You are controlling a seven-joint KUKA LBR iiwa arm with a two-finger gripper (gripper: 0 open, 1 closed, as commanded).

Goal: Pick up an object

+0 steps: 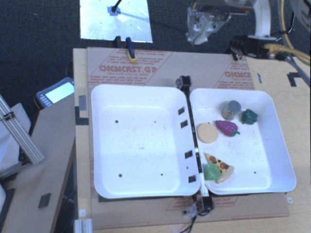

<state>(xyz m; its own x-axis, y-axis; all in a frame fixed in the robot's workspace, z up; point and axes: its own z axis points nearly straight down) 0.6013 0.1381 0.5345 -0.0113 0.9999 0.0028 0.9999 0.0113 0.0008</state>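
Toys clustered in right bin (272, 130): can (231, 110), grapes (227, 127), cookie (208, 133), pizza slice (218, 168). Open floor toward that bin's right rim. Well below the hand (201, 28), raised beyond the desk's far edge; grip unreadable.

Five small objects lie in the right bin (279, 130), all in its half nearer the divider. A short can (232, 110) with a grey lid and greenish label stands upright toward the far side. Just right of it sits a dark green lump (249, 116) (its exact kind cannot be told). A purple bunch of grapes (227, 127) lies in front of the can, beside a flat tan disc (208, 133). Nearer the front, a pizza slice (220, 169) lies flat, touching a light green piece (211, 172) by the divider.
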